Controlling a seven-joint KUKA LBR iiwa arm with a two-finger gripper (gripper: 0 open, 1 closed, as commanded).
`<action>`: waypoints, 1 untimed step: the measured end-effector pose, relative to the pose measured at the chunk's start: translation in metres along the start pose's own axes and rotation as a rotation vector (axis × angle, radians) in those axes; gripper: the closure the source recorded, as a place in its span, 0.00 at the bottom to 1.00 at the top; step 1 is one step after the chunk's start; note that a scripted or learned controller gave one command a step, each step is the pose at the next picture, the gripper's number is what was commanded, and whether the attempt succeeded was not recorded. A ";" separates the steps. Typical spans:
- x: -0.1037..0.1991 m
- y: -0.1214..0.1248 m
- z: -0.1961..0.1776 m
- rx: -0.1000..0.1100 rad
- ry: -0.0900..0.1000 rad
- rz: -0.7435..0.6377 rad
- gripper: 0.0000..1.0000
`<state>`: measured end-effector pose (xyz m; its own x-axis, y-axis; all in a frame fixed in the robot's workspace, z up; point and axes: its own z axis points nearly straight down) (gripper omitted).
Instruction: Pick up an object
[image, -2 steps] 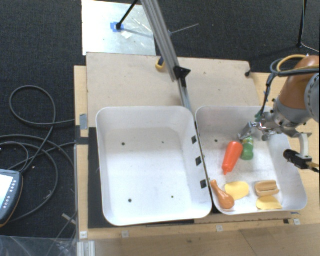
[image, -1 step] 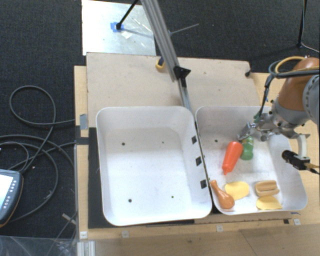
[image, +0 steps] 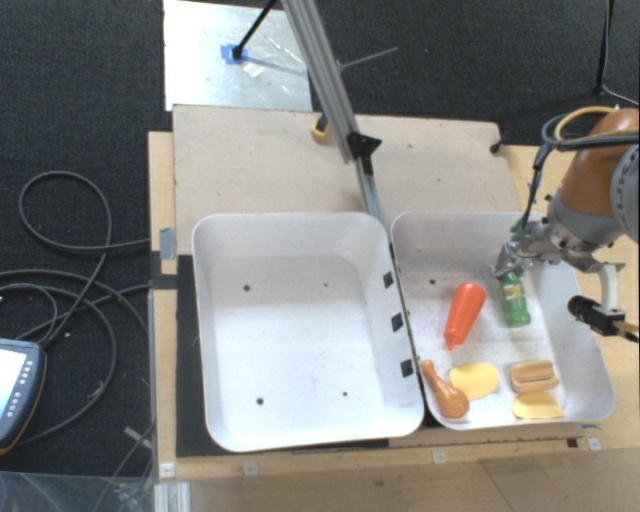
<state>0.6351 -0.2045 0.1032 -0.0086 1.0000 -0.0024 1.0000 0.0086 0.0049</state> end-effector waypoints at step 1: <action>-0.001 0.004 -0.066 -0.004 -0.001 0.002 1.00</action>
<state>0.6391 -0.2055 0.1689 -0.0066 1.0000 -0.0030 0.9999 0.0066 0.0093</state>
